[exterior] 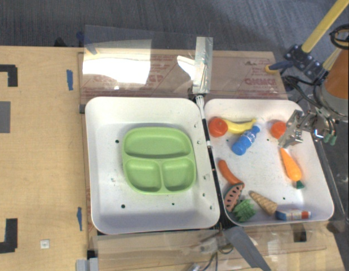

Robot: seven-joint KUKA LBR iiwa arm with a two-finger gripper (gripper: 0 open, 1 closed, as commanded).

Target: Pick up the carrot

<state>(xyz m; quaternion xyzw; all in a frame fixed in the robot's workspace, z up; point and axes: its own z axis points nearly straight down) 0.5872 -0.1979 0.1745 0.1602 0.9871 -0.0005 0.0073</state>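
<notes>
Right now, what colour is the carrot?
Orange with a green tip, seen in the camera view: carrot.

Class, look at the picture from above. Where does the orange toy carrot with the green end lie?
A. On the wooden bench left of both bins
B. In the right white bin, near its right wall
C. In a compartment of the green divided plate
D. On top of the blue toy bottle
B: the orange toy carrot with the green end lies on the floor of the right white bin, near its right wall, just below the gripper.
</notes>
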